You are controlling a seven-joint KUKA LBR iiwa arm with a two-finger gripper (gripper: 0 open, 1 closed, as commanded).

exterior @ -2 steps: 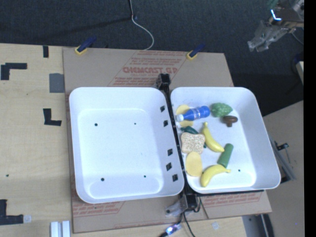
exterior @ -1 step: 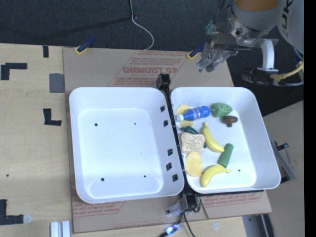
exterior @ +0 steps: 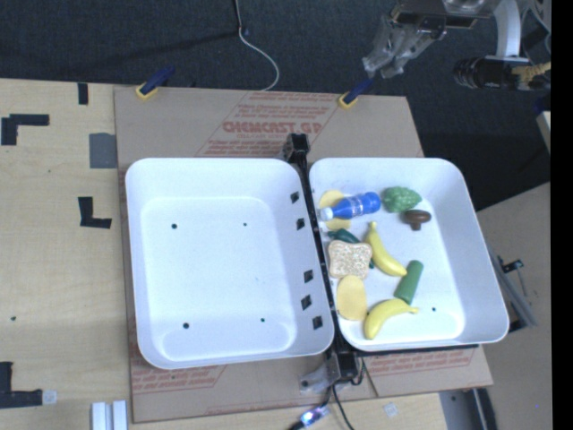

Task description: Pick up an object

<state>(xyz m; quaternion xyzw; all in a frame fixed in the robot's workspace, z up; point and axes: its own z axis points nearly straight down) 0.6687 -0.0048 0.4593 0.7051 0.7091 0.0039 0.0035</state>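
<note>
Above the far right corner of the bench, the gripper (exterior: 387, 59) hangs well clear of both bins, over dark floor beyond the cardboard sheet (exterior: 269, 128). Whether it is apart or together: cannot tell, too blurred. Nothing seen held.

Candidates all lie in the right bin (exterior: 466, 240), crowded toward its left wall: blue bottle (exterior: 352, 207), green leafy vegetable (exterior: 401, 199), brown mushroom (exterior: 416, 217), cracker-like square (exterior: 349, 259), two bananas (exterior: 386, 254) (exterior: 387, 314), green cucumber (exterior: 409, 280), yellow oval piece (exterior: 352, 297). Left bin (exterior: 143, 240) holds no objects.

Judgement for the approach: the near banana and the cucumber sit more apart from the cluster, so are likely the cleaner targets. Come down vertically, span across the short axis, centre on the body. Avoid the bottle against the divider; the wall may block one side. Round bottle could roll or slip out
</note>
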